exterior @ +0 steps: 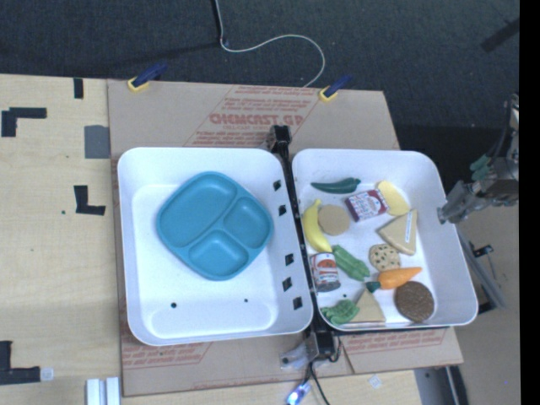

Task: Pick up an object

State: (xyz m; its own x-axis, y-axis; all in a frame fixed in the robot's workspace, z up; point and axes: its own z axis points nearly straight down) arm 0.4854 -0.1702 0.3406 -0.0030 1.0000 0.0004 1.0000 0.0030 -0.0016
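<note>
The jaws (451, 211) sit at the far right, just outside the right bin's outer wall, and they are too blurred and small to tell whether they stand wide or narrow; nothing shows between them.

The things to pick from all lie in the right bin (426, 165). Along its top edge lies a green chili pepper (336, 185). Below it a small red-and-white packet (366, 204) sits beside a yellow lemon-like piece (392, 197), and a round tan cookie (334, 220) rests against a banana (315, 226) that curves along the bin's left wall. A pale wedge of cheese (402, 233) lies near the right wall, with a chocolate-chip cookie (383, 256) just below it. A green pickle (350, 262) runs at a slant through the middle, next to a small can (326, 272). Lower down, a carrot (396, 278) points left, a dark brown round patty (414, 300) lies near the bottom right corner, and a tan wedge (369, 308) touches a leafy green piece (340, 313) (hard to tell what kind).

The left bin (139, 226) holds a blue divided plate (215, 224), turned at an angle. Both bins rest on a cardboard sheet (253, 108) on the bench (51, 268), and a thin white cable (278, 40) loops above.
</note>
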